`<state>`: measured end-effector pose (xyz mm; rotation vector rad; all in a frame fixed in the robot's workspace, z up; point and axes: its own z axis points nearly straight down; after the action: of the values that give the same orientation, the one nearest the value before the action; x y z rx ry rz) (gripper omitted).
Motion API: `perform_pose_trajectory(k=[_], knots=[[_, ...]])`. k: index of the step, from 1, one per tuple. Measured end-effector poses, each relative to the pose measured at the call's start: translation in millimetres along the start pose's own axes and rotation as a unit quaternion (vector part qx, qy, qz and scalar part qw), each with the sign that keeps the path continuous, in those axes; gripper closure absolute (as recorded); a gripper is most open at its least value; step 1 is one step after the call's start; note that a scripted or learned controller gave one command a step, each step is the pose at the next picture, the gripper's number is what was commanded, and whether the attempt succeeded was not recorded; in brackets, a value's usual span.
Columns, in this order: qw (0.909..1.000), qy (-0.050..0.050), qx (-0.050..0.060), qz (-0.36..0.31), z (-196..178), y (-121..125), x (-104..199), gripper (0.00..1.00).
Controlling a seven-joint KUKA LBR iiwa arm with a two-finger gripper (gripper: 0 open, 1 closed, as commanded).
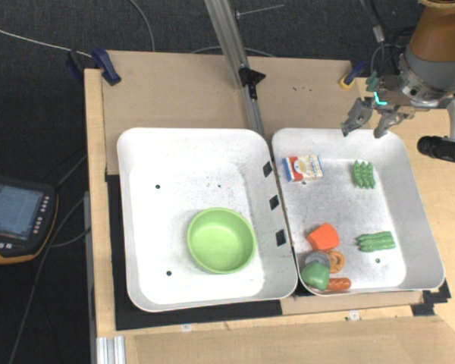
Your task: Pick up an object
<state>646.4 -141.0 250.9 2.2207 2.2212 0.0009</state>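
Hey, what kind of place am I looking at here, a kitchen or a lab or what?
Most likely a robotics lab bench set up for picking trials. A grey and orange arm with its tool hangs over two white bins, toy items like a green bowl lie inside, and a control pendant sits at the left.

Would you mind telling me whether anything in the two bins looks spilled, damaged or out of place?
Nothing stands out. The green bowl sits upright in the left bin. In the right bin, the small carton and two green pieces lie apart, and the orange block sits by a small cluster at the front edge.
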Motion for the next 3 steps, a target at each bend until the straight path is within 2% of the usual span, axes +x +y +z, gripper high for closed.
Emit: perform_pose_trajectory(k=[1, 3], knots=[[1.0000, 0.000, 0.000, 0.000, 0.1, 0.0, 0.0, 0.00], [1.0000, 0.000, 0.002, 0.000, 86.9, -0.5, 10.9, 0.00]])
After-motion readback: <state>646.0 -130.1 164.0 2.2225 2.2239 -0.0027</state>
